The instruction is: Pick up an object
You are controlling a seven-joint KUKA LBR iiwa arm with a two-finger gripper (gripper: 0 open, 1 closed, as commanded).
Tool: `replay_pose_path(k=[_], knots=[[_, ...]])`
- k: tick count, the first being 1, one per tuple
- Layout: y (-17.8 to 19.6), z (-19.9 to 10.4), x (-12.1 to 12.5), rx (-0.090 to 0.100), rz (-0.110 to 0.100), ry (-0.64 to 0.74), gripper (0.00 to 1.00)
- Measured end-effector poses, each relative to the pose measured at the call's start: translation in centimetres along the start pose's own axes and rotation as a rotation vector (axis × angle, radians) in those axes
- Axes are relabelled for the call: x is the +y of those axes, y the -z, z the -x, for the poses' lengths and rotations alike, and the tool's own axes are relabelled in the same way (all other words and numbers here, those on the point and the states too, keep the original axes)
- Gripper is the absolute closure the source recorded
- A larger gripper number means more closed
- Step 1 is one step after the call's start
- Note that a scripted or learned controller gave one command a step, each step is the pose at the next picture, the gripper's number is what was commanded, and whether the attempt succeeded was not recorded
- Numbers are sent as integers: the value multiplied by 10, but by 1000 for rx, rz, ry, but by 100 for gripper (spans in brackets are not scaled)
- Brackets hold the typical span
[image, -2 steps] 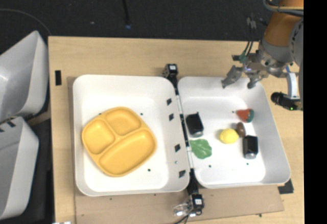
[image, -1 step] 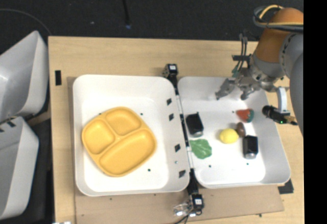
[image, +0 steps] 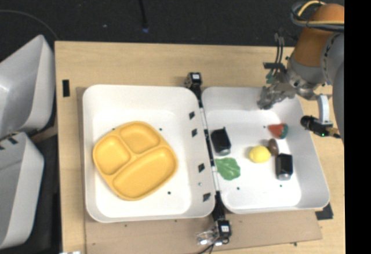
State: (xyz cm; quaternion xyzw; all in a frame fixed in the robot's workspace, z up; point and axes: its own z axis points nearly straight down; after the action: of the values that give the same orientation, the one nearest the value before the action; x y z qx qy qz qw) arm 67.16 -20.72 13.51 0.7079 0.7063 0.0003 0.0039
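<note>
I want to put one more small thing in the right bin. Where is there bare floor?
Free: the far strip of the right bin, between the gripper and the black box, and the near strip below the green piece. Crowded: the middle, around the yellow ball and red piece.

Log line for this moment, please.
tool: above right bin's far edge | holding: nothing seen | nearest: red object | left bin: yellow tray
</note>
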Motion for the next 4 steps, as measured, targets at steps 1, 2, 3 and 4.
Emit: replay_pose_path(k=[1, 2, 3, 4], knots=[[49, -7, 3, 3, 0, 4, 100], [100, 3, 0, 1, 1, 2, 100], [133, 4, 1, 3, -1, 6, 100], [140, -54, 3, 5, -4, 9, 100]])
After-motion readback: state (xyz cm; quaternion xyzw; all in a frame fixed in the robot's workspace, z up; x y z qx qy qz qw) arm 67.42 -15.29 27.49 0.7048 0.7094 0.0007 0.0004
